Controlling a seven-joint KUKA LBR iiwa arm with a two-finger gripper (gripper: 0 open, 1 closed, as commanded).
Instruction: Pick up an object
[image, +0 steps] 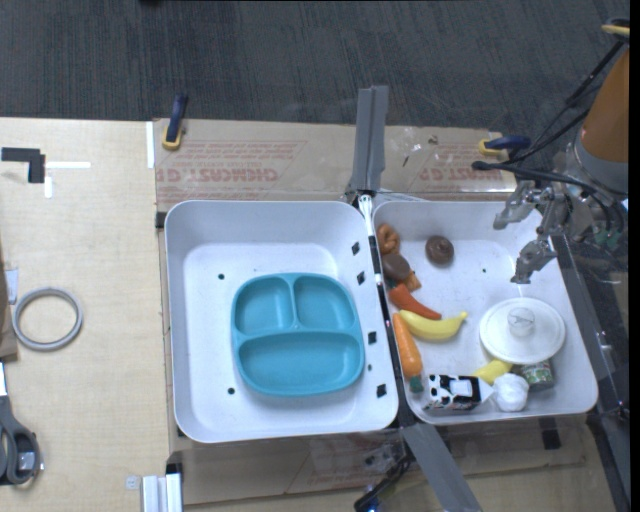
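Here, a yellow curved banana (436, 325) lies beside a carrot (407, 343).

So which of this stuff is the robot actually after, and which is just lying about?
For the job: gripper, banana, carrot, brown ball, white lid, toy cow.

Lying about: blue tray, tape ring, scissors, clamps.

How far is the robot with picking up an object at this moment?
Done: nothing looks picked; the banana, carrot and white lidded bowl all lie in the right bin. In hand: the gripper hangs above that bin's far right corner, with nothing visible between its fingers. Left: descend onto an object, grasp it and lift.
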